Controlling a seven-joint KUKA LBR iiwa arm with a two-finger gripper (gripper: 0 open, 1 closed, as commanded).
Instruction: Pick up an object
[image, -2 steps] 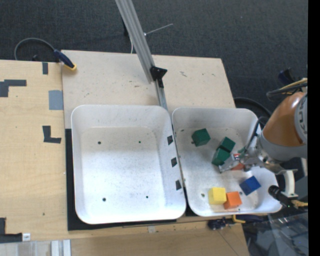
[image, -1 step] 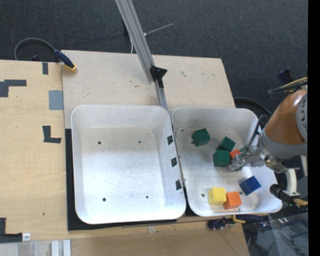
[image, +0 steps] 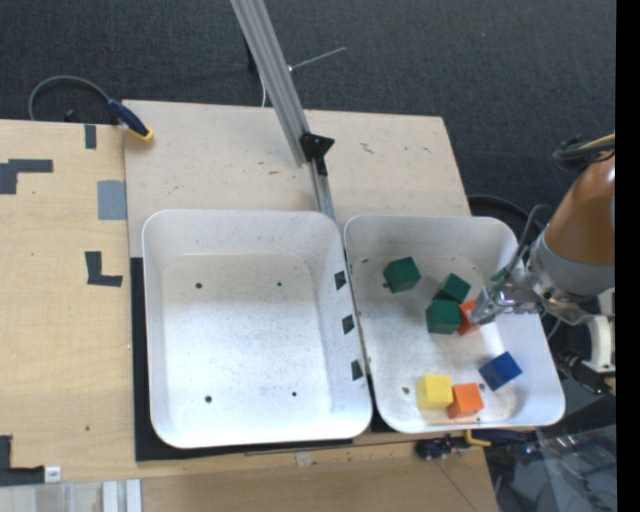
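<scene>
The arm reaches in from the right into the right bin (image: 520, 395). Its gripper (image: 480, 310) sits low, right by a small orange-red block (image: 465, 318) that is mostly hidden, so which way that block points is too hard to tell. It is not clear if the gripper pinches anything.

Two green blocks (image: 447, 305) touch beside it, both tilted. Another green block (image: 402, 274) sits apart, farther back. A blue block (image: 500, 369) lies turned at a slant. A yellow block (image: 435, 390) and an orange block (image: 466, 400) touch near the front wall.
</scene>
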